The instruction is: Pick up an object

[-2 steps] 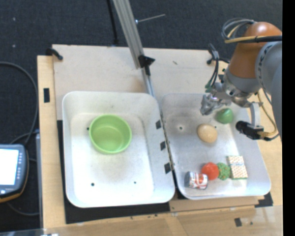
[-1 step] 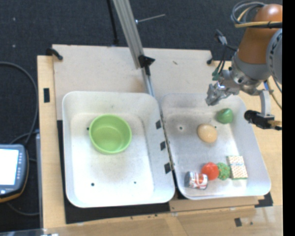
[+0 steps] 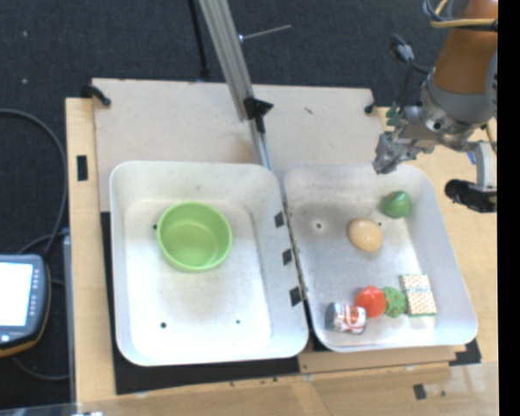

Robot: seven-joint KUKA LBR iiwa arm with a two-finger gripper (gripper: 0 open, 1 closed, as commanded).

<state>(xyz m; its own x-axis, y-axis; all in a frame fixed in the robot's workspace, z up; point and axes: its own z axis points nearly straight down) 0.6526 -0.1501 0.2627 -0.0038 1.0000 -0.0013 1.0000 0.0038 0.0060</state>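
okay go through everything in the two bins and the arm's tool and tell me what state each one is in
green bowl: upright, alone in the left bin.
tool: above the right bin's far edge, apart from every object.
green round object: lying in the right bin, nearest the tool.
beige egg-shaped object: lying mid-bin.
red tomato-like object: at the near side, beside a small can lying on its side.
patterned box: lying flat, near right corner.
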